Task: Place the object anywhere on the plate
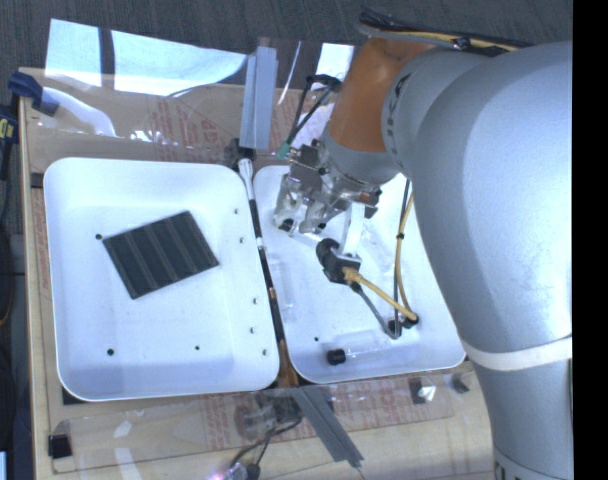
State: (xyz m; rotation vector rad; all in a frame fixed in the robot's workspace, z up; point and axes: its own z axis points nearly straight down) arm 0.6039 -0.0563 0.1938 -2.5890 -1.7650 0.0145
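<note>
**Small black object (pixel 335 356) lies in one bin, dark plate (pixel 161 253) in the other**

Small black object: it rests on the floor of the bin at the three o'clock side (pixel 424 343), close to that bin's six o'clock rim and apart from everything else. Nothing touches it.

The plate, a dark ribbed rectangle, lies flat and turned at a slant in the bin at the nine o'clock side (pixel 54 268), a little toward ten o'clock of that bin's middle. Nothing lies on it.

The gripper (pixel 296 218) hangs over the eleven o'clock corner of the three o'clock bin, just beside the wall where the two bins meet. It is at twelve o'clock of the object and well apart from it. Whether the gripper is open or closed cannot be told; its metal parts blur together. No object can be made out in it.

The grey arm (pixel 484 168) comes in from three o'clock, its orange band (pixel 369 98) above the gripper. A yellow cable (pixel 379 298) loops down at five o'clock of the gripper.
</note>
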